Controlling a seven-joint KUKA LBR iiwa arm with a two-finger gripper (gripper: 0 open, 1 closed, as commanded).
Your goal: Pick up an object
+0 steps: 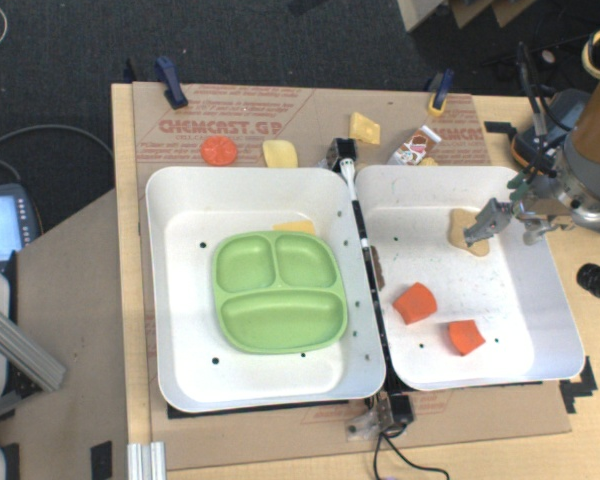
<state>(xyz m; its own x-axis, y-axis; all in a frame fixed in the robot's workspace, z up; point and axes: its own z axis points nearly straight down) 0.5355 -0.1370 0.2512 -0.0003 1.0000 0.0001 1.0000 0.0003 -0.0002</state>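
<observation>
Roughly near to far, quick pass:

Worktop front: cardboard-covered worktop (280,118), cables hanging off the near edge below the bins.

Right bin, near part: right bin (540,363) holds two orange blocks. Small orange block (465,337) sits nearest the front; larger orange block (414,303) is just behind and left of it, the two apart, not touching.

Left bin: left bin (170,268) carries a green divided plate (278,291), three compartments, lying flat. A pale yellow piece (295,227) peeks out at the plate's far edge.

Right bin, far part: tan flat piece (466,230) lies near the far wall. This looks like the likely target.

End effector: end effector (480,232) reaches in from the right, low over the tan piece, tips at or over its right side. Fingers look dark and bunched; cannot tell if spread or pressed together, and cannot tell if anything is between them.

Behind the bins: orange-red disc (219,151), yellow block (279,154), yellow wedge (365,127), a small red-and-white packet (414,148), two blue clamps at the far edge.

Task stage (judgement): approach or grasp attempt on the tan piece, not yet lifted.

Risk: tan piece is thin and flat, so fingers may close above it or skid off and come up with nothing.

Risk: the piece sits near the far wall, so a push could shove it against the wall instead of gripping it.

Risk: an off-centre pinch could flip it or drop it on the lift.
</observation>
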